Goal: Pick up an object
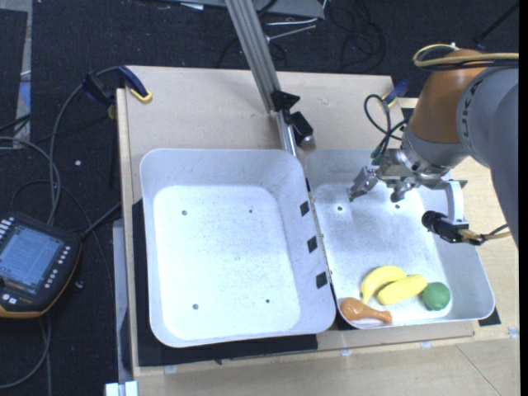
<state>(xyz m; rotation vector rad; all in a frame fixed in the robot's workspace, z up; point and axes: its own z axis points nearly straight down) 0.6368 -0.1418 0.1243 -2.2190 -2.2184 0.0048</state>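
fingers [380,186] spread apart, bare, above right bin [470,258], far from bananas [393,285]

I see two bins side by side on the surface [214,106], the left bin [165,180] touching the right bin [474,279] along their shared edge. In the right bin's near corner lie two bananas [392,285] against each other, a round fruit [436,296] just to their right, and a drumstick-shaped toy [365,311] just in front of them to the left. My end effector [379,185] hangs over the far part of the right bin, well apart from these things. A handheld pendant [29,262] lies on the floor left of the surface.
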